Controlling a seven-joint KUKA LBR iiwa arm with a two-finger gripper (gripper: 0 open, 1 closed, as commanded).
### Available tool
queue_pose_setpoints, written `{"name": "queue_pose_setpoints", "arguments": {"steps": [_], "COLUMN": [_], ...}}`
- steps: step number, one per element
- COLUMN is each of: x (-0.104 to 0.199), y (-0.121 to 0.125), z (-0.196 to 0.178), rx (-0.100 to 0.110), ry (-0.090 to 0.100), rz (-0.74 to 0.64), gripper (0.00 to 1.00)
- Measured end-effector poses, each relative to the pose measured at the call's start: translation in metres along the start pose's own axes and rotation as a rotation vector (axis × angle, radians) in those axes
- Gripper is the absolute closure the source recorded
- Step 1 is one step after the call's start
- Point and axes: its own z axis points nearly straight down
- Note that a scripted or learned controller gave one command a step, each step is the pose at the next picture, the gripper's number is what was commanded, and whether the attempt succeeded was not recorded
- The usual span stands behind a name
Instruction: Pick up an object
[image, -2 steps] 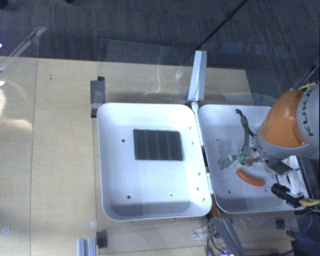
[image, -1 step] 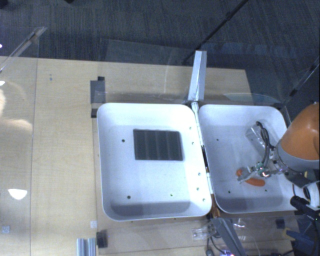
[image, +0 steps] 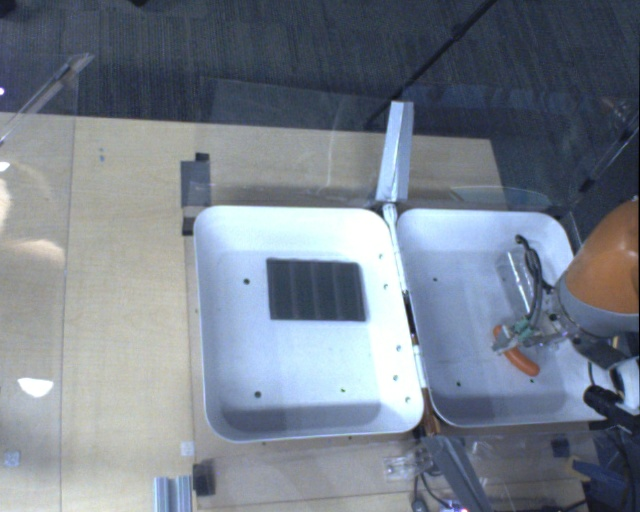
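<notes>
Arm low over the right bin, gripper beside a small orange object.

The gripper (image: 515, 338) hangs in the right bin (image: 450, 300), its tip just above and touching or nearly touching the orange object (image: 523, 362), which lies on the bin floor directly below the jaws. Whether the jaws are apart or together cannot be told. The left bin (image: 230, 320), well left of the jaws, holds a dark ribbed rectangular pad (image: 316, 290).
</notes>
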Motion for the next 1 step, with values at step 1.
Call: {"name": "queue_pose_setpoints", "arguments": {"steps": [1], "x": [0.0702], "y": [0.0339], "z": [-0.0828], "rx": [0.017], "ry": [0.007], "rz": [0.134], "gripper": [1.0]}}
